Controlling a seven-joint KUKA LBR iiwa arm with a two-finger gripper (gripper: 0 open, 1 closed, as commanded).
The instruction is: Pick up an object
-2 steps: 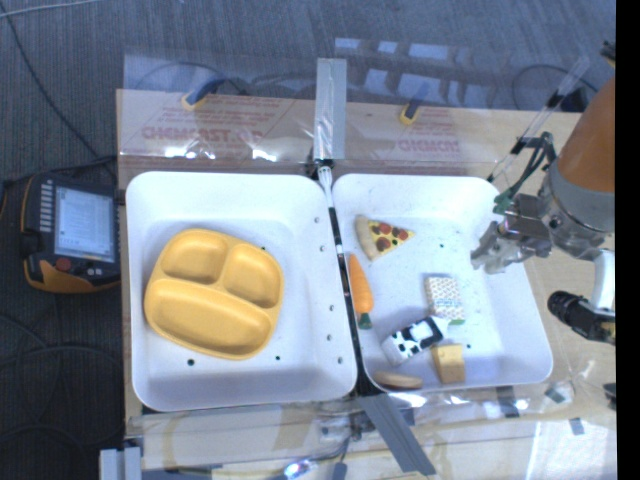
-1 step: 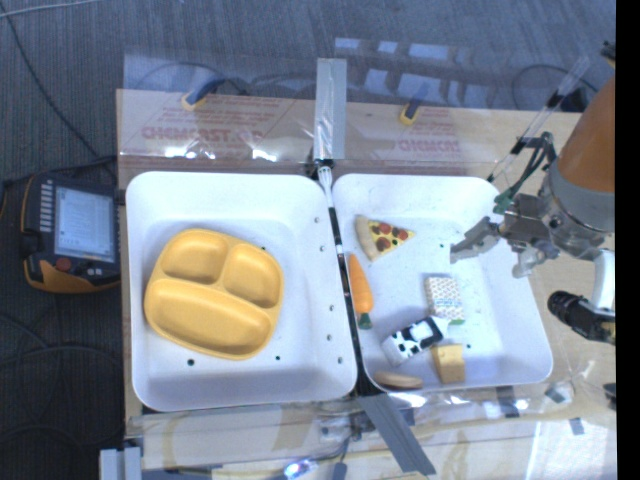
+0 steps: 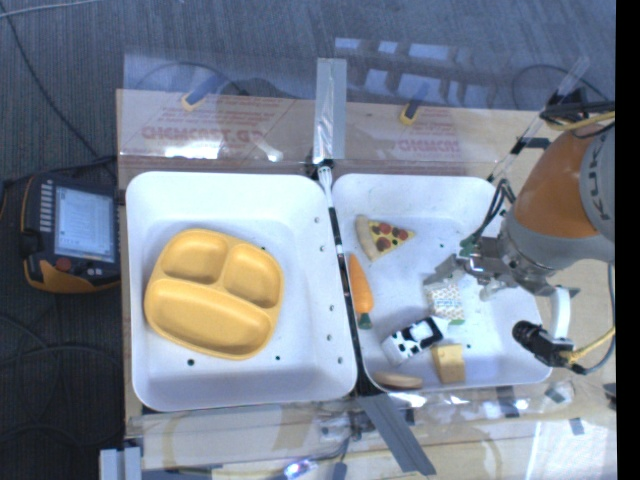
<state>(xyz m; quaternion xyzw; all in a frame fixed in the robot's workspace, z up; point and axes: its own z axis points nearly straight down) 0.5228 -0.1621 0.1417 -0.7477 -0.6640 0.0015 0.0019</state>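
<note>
The right bin (image 3: 400, 193) holds several toy foods. A pizza slice (image 3: 384, 236) lies at its back left, and an orange carrot (image 3: 360, 286) rests along its left wall. Toward the front are a black-and-white cow-patterned piece (image 3: 412, 340), a yellow cheese block (image 3: 450, 363) and a flat tan piece (image 3: 401, 379). A small white speckled packet (image 3: 447, 299) sits mid-bin. My gripper (image 3: 474, 266) hangs low in the right half of this bin, just above and to the right of the packet. I see nothing held in it.
The left bin (image 3: 140, 368) carries a yellow divided plate (image 3: 214, 291). A metal divider (image 3: 340, 268) separates the two bins. The arm's grey wrist and orange band (image 3: 555, 203) cover the right bin's right edge. A teach pendant (image 3: 70, 233) lies left of the bench.
</note>
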